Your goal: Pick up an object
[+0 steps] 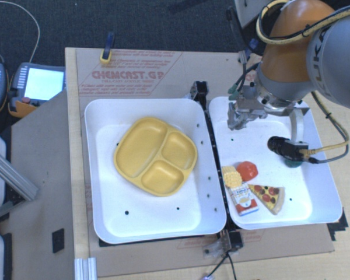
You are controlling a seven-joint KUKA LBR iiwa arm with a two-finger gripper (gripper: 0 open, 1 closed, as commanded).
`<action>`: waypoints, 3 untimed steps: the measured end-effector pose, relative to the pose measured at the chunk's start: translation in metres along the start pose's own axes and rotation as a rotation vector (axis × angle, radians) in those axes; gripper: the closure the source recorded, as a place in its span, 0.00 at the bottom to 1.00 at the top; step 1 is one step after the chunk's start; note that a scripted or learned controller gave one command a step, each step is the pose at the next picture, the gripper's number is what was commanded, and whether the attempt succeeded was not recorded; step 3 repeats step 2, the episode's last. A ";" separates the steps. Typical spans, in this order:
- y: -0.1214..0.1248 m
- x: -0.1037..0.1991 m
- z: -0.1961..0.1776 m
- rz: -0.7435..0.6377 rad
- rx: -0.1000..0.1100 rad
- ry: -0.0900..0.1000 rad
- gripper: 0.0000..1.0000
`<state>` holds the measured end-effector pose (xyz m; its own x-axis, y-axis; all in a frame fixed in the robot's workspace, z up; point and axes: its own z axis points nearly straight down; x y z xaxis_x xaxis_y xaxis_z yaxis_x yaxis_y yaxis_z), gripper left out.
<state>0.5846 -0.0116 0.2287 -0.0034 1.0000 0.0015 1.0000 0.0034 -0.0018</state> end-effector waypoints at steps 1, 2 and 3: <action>-0.012 0.043 -0.004 -0.001 0.001 0.000 1.00; -0.021 0.086 -0.004 0.000 0.001 -0.001 1.00; -0.021 0.086 -0.004 0.000 0.001 -0.001 1.00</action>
